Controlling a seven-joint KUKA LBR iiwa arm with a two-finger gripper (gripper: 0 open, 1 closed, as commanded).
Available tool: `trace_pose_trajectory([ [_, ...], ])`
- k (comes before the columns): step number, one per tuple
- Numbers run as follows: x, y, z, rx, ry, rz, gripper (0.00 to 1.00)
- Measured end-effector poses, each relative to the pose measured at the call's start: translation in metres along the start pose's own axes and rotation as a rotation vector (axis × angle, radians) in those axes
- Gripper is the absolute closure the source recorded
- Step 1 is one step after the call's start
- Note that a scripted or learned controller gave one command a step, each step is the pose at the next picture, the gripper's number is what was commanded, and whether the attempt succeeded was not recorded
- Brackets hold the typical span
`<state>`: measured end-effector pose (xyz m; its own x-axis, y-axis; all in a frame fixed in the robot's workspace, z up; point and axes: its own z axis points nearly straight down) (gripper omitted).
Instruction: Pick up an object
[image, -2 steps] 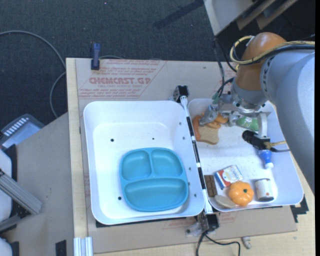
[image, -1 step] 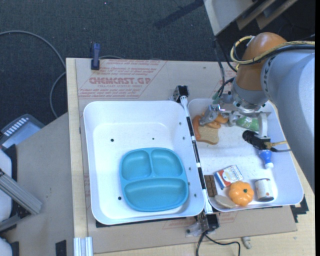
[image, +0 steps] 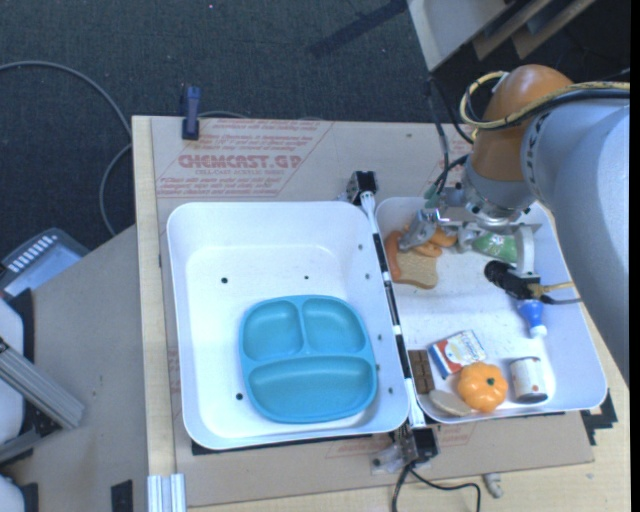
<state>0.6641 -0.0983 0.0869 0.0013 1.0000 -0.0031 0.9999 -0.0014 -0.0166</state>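
**Trainee:** What lies at the near edge?

**Technician:** A black clip (image: 418, 441) joins the two bins on the table (image: 250, 150). Just behind it, in the near end of the right bin (image: 590, 385), sit an orange toy fruit (image: 481, 386), a white can (image: 527, 378) and a red-and-white packet (image: 458, 351). The left bin (image: 200, 260) carries a blue divided plate (image: 307, 357).

**Trainee:** Where does the arm stand?

**Technician:** The wrist (image: 497, 190) hangs over the far end of the right bin. The jaws point down at its far left corner. Whether they are released or clenched cannot be told from this view, and nothing is seen between them.

**Trainee:** Which object is the step aimed at?

**Technician:** Probably the small orange piece (image: 417, 239) directly below the jaws. It touches or overlaps the slice of toast (image: 414, 268), just beside the bin wall.

**Trainee:** How is the step done well?

**Technician:** The jaws should straddle one object only and be centred on it before descent. The wall side needs clearance, since a fingertip landing on the rim would block closing. The toast lies flat and thin, so it is judged a poor choice for a top grasp. The black marker (image: 510, 279) nearby would likely roll if nudged. Lift should follow only after a firm close.
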Motion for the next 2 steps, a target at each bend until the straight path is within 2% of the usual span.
trace_pose_trajectory([
  [2, 0.0010, -0.0001, -0.0002, -0.001, -0.003, 0.001, 0.00],
])
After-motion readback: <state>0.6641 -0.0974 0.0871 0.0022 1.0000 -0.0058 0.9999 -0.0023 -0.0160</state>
